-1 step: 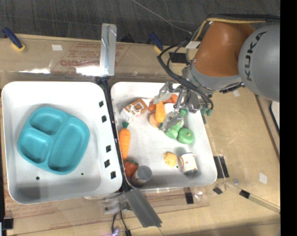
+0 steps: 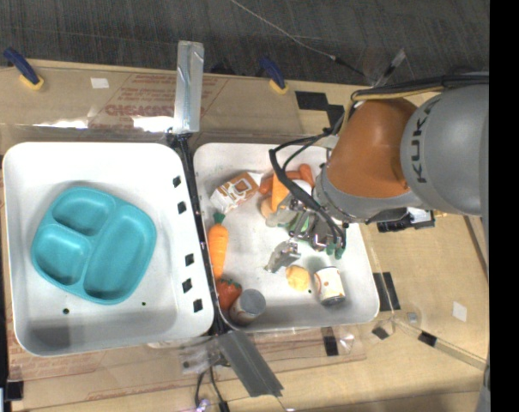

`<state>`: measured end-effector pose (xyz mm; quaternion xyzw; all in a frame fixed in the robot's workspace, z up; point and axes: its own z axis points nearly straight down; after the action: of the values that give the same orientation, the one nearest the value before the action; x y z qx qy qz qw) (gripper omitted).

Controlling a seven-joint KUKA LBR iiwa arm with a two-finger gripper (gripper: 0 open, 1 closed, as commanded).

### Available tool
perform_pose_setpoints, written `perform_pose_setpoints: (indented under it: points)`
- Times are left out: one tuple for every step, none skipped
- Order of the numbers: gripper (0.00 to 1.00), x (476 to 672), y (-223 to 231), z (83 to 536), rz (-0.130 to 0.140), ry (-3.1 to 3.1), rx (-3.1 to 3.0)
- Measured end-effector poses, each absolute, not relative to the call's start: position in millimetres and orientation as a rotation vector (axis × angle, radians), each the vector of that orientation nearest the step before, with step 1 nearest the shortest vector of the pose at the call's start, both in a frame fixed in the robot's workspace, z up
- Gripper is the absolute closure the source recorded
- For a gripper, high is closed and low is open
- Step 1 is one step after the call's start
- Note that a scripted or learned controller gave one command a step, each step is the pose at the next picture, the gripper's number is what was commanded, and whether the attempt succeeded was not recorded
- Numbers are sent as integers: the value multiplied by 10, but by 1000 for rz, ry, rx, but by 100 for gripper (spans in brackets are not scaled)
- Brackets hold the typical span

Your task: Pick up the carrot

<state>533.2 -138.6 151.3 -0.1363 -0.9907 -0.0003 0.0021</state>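
The carrot (image 2: 218,247) is orange with a green top and lies lengthwise along the left wall of the right bin (image 2: 362,303). My gripper (image 2: 284,256) hangs over the middle of that bin, about a hand's width to the right of the carrot and apart from it. Its fingers look open, with nothing between them. The grey arm with its orange band (image 2: 375,153) reaches in from the right and hides the bin's far right corner.
Around the gripper lie a yellow fruit (image 2: 298,277), a white can (image 2: 330,286), a small printed box (image 2: 235,190) and orange pieces (image 2: 280,191). A red fruit (image 2: 228,292) and a grey cup (image 2: 252,302) sit just below the carrot. The left bin holds a teal divided plate (image 2: 92,243).
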Motion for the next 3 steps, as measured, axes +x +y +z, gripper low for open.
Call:
perform_pose_setpoints:
  points:
    - [0, 4862, -1382, 911, -1, -3127, -284]
    - [100, 4884, -1361, 1016, -1, -3131, -266]
    - [100, 5775, -1711, 1788, 4, -3149, -66]
